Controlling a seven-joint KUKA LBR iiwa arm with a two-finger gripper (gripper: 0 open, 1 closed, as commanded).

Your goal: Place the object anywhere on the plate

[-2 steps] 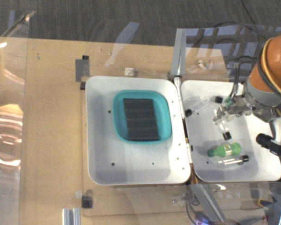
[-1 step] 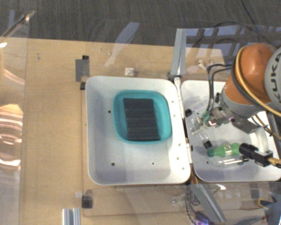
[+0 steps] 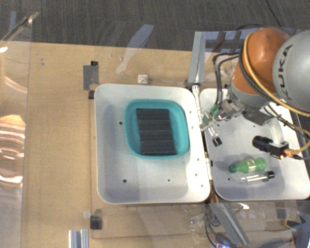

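Dark grey with ridges across it, the flat block [image 3: 155, 132] lies on the blue-green plate [image 3: 182, 122]. It sits in the middle of the plate and covers most of the plate's flat part. Its long sides run from the far edge to the near edge. Nothing is touching the block.

The plate sits in the left white bin [image 3: 113, 180], close to the far edge and nearer the right side. The near half of this bin shows its bare white floor.

The gripper [image 3: 211, 121] is over the right white bin [image 3: 295, 189], by the far left corner, just past the wall between the two bins. It is well apart from the block and the plate. I cannot tell if it is open or closed, and I see nothing held in it. A small black piece [image 3: 215, 139] lies just below it, by the bin's left edge.

A green bottle [image 3: 247, 165] lies on its side near the middle of the right bin's near edge. A clear tube with a black end [image 3: 257, 177] lies just beside it, closer to that edge.

The grey arm [image 3: 302, 68] with its orange band [image 3: 261, 50] comes in over the far right corner of this bin.

Both bins rest on the light brown tabletop [image 3: 46, 138]. A tiny pale cube [image 3: 142, 79] sits on it just beyond the left bin's far edge.
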